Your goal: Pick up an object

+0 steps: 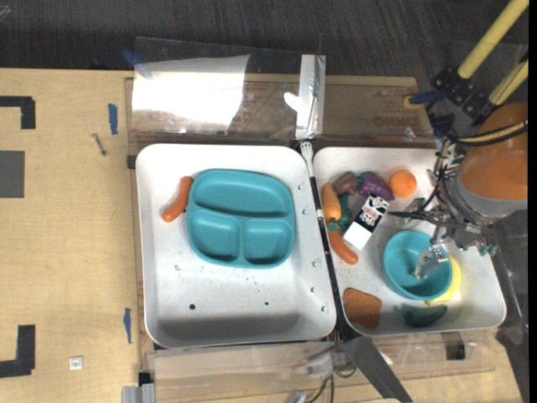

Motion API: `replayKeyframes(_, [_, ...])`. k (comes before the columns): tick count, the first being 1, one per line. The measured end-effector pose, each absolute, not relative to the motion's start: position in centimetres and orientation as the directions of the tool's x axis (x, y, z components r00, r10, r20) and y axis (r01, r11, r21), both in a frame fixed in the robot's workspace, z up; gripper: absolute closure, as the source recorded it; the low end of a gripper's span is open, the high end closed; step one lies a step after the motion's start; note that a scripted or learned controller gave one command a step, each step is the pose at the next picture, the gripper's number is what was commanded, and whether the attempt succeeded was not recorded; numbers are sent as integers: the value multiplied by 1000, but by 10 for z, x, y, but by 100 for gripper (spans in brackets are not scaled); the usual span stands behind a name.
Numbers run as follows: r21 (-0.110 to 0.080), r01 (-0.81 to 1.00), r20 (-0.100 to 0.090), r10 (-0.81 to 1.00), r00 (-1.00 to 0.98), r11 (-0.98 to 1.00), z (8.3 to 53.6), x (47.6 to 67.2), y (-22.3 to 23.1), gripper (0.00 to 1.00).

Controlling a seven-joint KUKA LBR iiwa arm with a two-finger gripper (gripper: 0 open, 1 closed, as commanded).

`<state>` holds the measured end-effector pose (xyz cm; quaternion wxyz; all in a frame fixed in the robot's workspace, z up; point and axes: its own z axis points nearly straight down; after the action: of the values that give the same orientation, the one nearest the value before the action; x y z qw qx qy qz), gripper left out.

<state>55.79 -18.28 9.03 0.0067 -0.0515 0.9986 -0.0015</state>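
Camera view from above has the claw [434,261] hanging low over a teal bowl [405,267] in the right bin [495,305], its metal tip just above the bowl's inner wall on the arm's side. Whether the claw is open or closed cannot be told; nothing is seen gripped in it. Above it, the arm's orange band [495,164] and a tangle of dark cables crowd the bin's right edge.

A yellow piece [454,282] peeks out from under the bowl's right rim, and a dark green object [424,315] lies just below the bowl. Left of the bowl is a white box with a black patterned label [367,221]; its print is too small to read. Beside it lie two orange carrot-like pieces, one upright by the bin's left wall [332,203] and one slanting below the box [342,246]. Further up sit a purple item [372,184], a brownish item [346,181] touching it, and one orange ball [403,183]. A brown bread-like lump [362,306] rests at the bin's near left corner.

Across the divider, the left bin [168,300] holds one teal three-compartment tray [240,217] and one orange sausage-shaped piece [177,200] just off the tray's left edge.
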Motion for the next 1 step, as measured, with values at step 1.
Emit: replayKeyframes(1, [-8, -179, -37, -179, -983, 984, 93, 524, -130, 0])
